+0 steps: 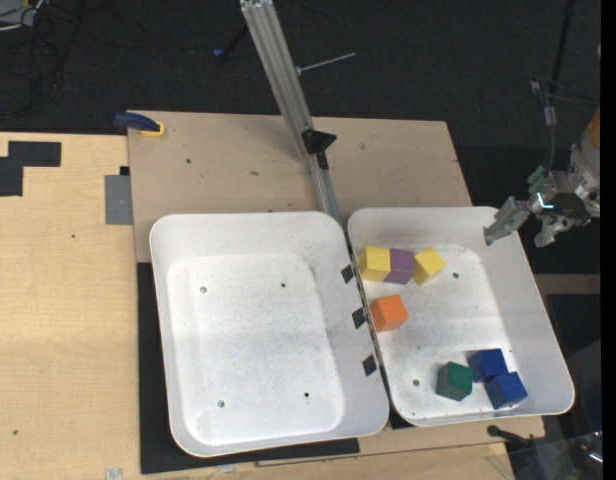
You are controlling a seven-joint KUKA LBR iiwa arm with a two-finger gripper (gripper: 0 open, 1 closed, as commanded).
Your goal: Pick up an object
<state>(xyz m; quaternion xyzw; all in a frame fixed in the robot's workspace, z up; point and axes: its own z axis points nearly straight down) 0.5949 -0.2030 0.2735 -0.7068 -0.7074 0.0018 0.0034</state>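
Right edge of frame: gripper (528,220), fingers spread apart and grasping nothing, hangs over the upper right rim of the right bin (548,338).
Right bin contents: yellow block (374,263), purple block (400,266) and small yellow block (428,264) in a row near its top; orange block (389,312) below them; green block (453,381) and two blue blocks (496,376) at lower right.
Left bin (188,268): white, speckled.
Surface: tan bench board (228,168), pale wooden table (48,298) at left.
Room: dark floor, slanting aluminium rail (283,78) at upper centre.

orange block (389,312), green block (454,381)
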